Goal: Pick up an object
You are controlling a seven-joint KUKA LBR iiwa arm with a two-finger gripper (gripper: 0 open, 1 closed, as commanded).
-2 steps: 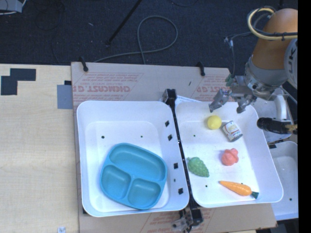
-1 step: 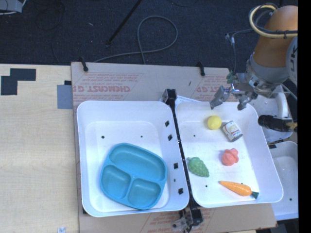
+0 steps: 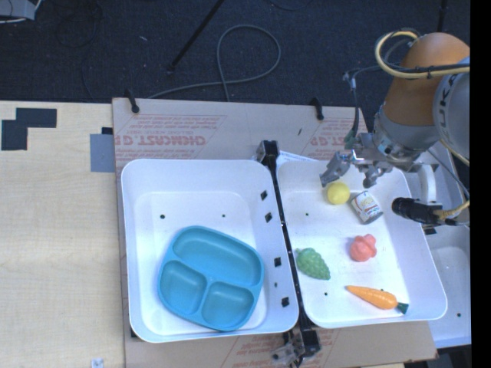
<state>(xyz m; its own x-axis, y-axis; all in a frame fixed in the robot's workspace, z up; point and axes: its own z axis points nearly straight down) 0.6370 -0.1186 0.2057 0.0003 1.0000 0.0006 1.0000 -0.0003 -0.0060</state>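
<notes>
I see the bench (image 3: 54, 244) carrying two white bins side by side. The left bin (image 3: 146, 182) holds a blue sectioned tray (image 3: 209, 277) toward its near edge. The arm (image 3: 422, 90) reaches in over the far right corner of the right bin (image 3: 418, 282). Its fingers (image 3: 354, 170) are spread apart and grasp nothing; they hang above the bin's far edge (one tip sits just beside the yellow ball). In the right bin I see an orange carrot (image 3: 373, 297) near the near right corner, a green leafy piece (image 3: 313, 263) near the left wall, a pink piece (image 3: 364, 248) at mid-bin, a small white bottle (image 3: 367, 206) lying tilted, and the yellow ball (image 3: 337, 194) just left of that bottle.
</notes>
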